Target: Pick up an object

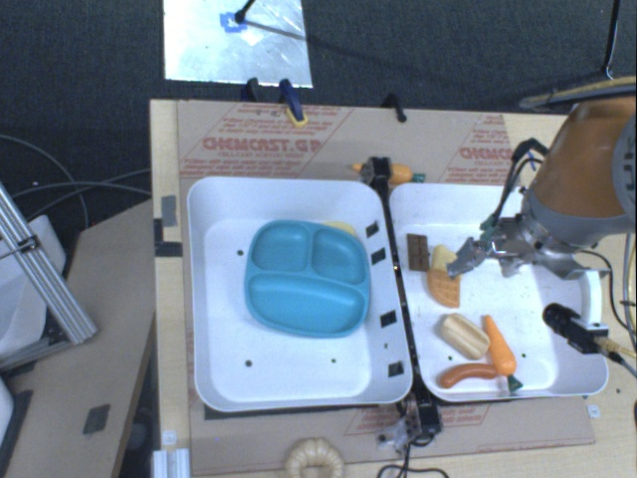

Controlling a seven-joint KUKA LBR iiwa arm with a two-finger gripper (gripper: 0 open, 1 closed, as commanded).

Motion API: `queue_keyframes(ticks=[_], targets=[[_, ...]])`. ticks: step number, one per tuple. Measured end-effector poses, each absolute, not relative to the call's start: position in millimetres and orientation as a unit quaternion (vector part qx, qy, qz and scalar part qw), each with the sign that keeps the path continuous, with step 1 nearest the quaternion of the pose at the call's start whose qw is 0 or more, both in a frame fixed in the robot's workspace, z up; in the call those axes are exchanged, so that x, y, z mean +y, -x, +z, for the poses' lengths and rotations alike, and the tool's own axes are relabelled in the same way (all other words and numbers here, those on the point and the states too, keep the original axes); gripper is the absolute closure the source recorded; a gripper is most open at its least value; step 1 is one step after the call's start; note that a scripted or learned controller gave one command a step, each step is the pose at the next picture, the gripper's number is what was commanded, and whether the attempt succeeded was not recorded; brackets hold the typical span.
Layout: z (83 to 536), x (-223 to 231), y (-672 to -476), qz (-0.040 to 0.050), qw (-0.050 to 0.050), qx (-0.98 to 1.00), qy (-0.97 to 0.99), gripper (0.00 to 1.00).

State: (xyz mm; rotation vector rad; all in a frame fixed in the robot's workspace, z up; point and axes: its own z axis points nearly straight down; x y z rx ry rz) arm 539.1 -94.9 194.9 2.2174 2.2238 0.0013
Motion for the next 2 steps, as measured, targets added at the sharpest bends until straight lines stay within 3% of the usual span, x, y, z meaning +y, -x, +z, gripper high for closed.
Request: queue_keyframes(ticks=[2], targets=[[83.2,-106.4,-533.6,-0.0011,-0.002,0.707,-0.707,0.00]])
